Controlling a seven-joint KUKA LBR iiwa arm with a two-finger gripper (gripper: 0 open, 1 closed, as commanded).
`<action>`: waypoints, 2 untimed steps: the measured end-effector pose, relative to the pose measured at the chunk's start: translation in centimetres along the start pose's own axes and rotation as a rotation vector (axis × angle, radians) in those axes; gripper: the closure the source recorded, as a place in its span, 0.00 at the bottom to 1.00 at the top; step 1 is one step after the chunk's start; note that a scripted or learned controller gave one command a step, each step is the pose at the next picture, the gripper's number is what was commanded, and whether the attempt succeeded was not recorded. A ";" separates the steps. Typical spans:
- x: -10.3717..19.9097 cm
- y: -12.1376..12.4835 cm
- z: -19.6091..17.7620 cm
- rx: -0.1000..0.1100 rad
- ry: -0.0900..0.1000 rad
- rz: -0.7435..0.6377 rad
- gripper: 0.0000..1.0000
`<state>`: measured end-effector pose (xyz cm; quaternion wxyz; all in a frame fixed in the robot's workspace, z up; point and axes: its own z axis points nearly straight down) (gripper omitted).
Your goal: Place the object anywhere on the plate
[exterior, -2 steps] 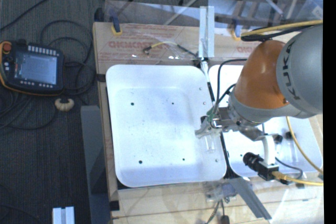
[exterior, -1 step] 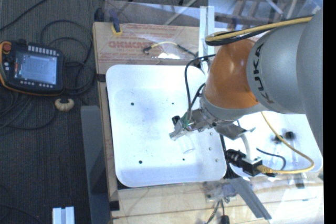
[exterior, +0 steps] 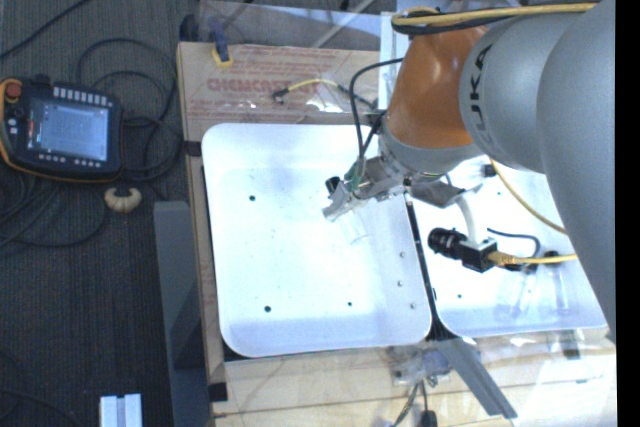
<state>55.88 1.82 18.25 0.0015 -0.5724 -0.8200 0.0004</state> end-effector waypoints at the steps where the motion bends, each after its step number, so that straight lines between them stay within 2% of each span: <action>1: -1.2 4.8 0.0 0.001 -0.006 0.396 1.00; 2: 10.0 6.4 3.5 0.002 -0.006 1.031 1.00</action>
